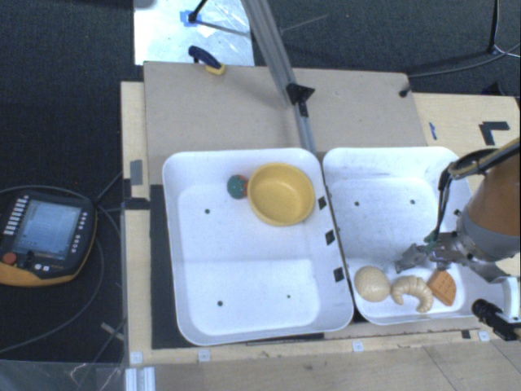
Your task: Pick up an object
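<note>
On the bench (358, 104), the tool (425, 255) is hovering over the right bin's (383, 177) croissant (413, 291), approaching; its opening cannot be told. Next, descending accurately.

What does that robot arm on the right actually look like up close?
The arm is a thick rounded tube with a wide orange band and a grey section below it. A dark cable loops along its side. Its hand is a small grey metal piece. A black-and-white fitting sticks out near the bottom.
</note>
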Available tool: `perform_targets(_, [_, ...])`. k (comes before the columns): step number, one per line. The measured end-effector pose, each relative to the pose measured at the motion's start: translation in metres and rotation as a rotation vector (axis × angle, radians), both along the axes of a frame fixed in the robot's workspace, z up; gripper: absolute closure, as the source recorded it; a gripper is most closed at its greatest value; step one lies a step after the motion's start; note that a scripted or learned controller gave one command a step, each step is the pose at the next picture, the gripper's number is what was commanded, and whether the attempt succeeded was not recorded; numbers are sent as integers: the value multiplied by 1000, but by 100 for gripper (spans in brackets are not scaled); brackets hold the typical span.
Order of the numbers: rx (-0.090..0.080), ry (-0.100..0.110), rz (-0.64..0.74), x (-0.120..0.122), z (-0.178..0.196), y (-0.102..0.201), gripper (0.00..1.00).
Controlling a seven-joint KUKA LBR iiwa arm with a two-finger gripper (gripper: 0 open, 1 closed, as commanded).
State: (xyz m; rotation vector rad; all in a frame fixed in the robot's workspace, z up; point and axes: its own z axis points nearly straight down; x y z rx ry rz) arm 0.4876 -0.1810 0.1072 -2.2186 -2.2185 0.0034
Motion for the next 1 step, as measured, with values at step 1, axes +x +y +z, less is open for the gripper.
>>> perform_targets(1, [-2,-6,0,2,13,0,100])
